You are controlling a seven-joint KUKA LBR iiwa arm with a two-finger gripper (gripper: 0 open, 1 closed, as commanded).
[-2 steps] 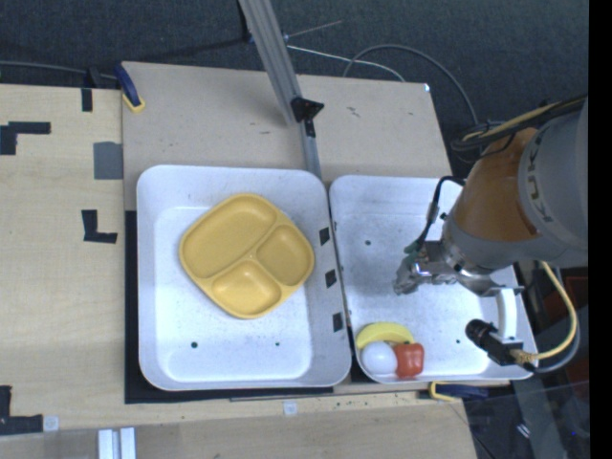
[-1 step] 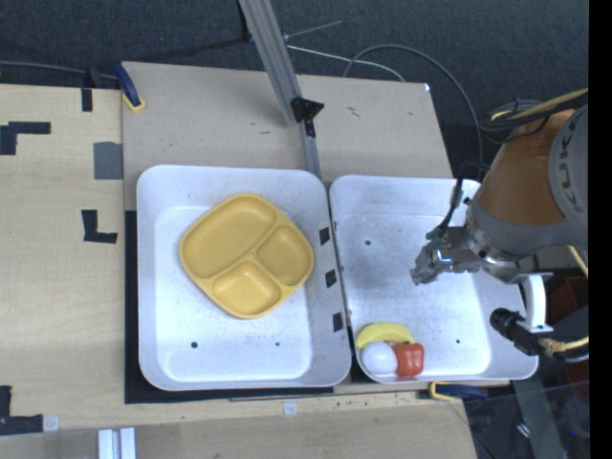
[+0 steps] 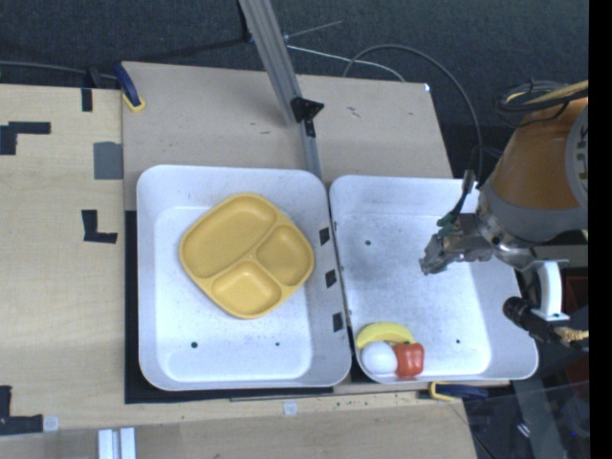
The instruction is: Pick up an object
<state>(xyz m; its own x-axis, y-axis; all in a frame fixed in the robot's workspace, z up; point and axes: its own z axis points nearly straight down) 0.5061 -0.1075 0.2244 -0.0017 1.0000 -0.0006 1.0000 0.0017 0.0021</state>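
No brand, label or writing can be read anywhere in the camera view. The gripper (image 3: 435,256) is seen over the right bin (image 3: 382,208), near its right edge; it is dark and small, and whether its jaws are spread or pressed together cannot be told. Nothing is seen between them. A yellow divided plate (image 3: 247,254) lies in the left bin (image 3: 163,285). At the right bin's front left corner a yellow object (image 3: 384,332), a white ball (image 3: 381,358) and a red object (image 3: 410,360) are clustered, touching. The bins rest on a pale wooden bench (image 3: 57,285); dark carpet (image 3: 96,8) is seen beyond.
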